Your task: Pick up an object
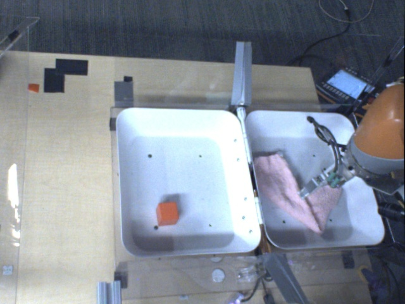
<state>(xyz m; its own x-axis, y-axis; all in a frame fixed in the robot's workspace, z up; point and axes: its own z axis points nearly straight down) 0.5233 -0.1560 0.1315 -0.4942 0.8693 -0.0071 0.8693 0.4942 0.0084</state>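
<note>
A pink cloth lies crumpled in the right bin, running from the bin's left wall toward its front middle. My gripper comes in from the right and sits low over the cloth's right edge, touching or nearly touching it. The orange band of the arm hangs over the bin's right side. A small orange cube rests in the left bin, near its front, far from the gripper.
A grey metal divider post stands at the back between the two bins. Black markers and a small orange tag lie on the wooden bench at the far left. Cables and a screen sit at the back right.
</note>
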